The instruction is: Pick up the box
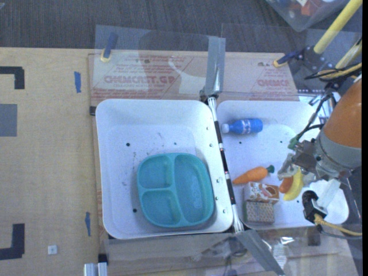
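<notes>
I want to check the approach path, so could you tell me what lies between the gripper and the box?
In the camera view, a banana sits between the gripper and the box, with the carrot just above that stretch.

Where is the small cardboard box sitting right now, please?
The small cardboard box lies in the right white bin, near its front edge and close to the divider, just below the orange carrot and left of the gripper.
</notes>
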